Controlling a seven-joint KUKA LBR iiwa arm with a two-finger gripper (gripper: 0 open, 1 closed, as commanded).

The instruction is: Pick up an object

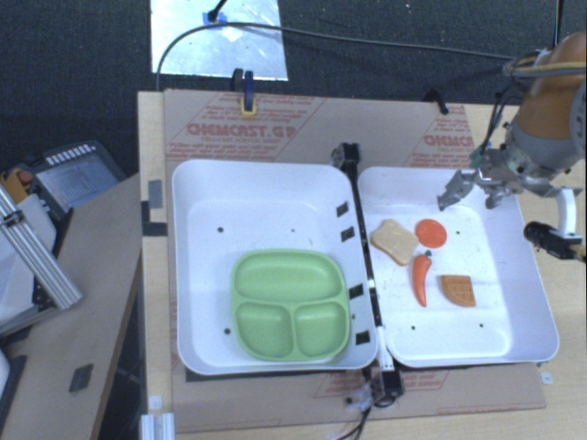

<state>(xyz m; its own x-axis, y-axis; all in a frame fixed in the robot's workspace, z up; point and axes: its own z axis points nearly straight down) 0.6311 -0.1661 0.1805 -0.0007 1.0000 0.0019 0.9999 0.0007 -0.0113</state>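
Four food items point(423, 264) in right bin point(527, 337); one green tray point(291, 302) left; gripper point(475, 191) spread wide, holding nothing.

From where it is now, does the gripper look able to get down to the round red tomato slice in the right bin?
Probably yes. The gripper hangs above the right bin's far corner, fingers spread, and the round red tomato slice lies just ahead, apart from the bread slice and orange carrot.

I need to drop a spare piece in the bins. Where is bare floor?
Left bin: the far half, behind the green tray. Right bin: the near strip, in front of the carrot and cracker. Its middle is crowded.
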